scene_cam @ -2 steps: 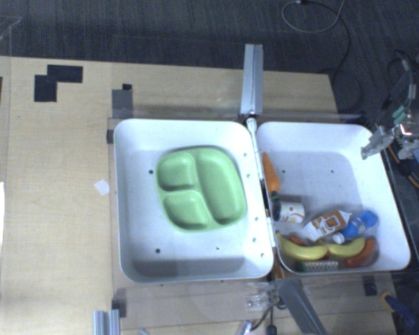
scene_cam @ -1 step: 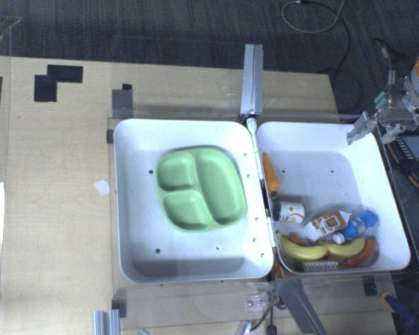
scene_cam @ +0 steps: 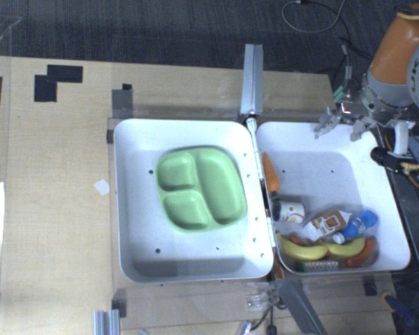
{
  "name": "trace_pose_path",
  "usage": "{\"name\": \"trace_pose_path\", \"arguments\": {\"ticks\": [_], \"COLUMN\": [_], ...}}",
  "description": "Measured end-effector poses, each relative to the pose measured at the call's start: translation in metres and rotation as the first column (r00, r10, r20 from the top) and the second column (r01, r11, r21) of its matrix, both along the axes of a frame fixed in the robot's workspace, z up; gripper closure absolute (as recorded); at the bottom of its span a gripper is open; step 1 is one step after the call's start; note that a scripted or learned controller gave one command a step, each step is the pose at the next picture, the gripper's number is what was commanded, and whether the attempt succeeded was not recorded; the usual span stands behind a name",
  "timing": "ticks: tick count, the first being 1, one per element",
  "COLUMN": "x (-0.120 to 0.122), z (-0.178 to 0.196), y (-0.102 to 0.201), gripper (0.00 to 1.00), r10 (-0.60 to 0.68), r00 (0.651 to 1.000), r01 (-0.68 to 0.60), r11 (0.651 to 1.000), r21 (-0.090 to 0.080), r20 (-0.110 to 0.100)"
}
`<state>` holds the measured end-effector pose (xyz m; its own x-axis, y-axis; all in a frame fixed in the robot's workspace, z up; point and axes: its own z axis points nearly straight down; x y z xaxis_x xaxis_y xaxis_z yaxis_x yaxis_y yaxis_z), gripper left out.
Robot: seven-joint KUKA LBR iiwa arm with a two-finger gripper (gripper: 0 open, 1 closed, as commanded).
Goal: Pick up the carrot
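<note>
The carrot (scene_cam: 269, 174) is a slim orange piece lying lengthwise against the left wall of the right bin (scene_cam: 377, 187). My gripper (scene_cam: 341, 126) hangs over the back edge of that bin, well to the right of the carrot and farther back. It stands open, with its fingers (scene_cam: 325, 125) spread and nothing between them. The grey arm with its orange band (scene_cam: 399, 37) comes in from the upper right.
A green divided plate (scene_cam: 199, 187) lies in the left bin (scene_cam: 136, 257). In the right bin's front part sit a small can (scene_cam: 290, 211), a bottle with a blue cap (scene_cam: 339, 223), two bananas (scene_cam: 321, 250) and a reddish item. A metal post (scene_cam: 251, 79) stands behind the divider.
</note>
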<state>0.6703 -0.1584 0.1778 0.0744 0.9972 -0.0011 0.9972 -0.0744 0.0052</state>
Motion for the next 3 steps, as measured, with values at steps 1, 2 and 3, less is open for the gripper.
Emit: {"name": "trace_pose_path", "arguments": {"ticks": [1, 2, 3], "x": [0.0, -0.003, 0.001], "z": [0.014, -0.09, -0.077], "y": [-0.04, -0.034, -0.032], "gripper": [0.0, 0.0, 1.0], "r10": [-0.227, -0.532, -0.525], "r00": [0.974, 0.847, 0.851], "r01": [0.227, 0.532, 0.525], "r11": [0.974, 0.847, 0.851], "r21": [0.001, -0.003, 0.001], "r20": [0.002, -0.015, 0.003]}}
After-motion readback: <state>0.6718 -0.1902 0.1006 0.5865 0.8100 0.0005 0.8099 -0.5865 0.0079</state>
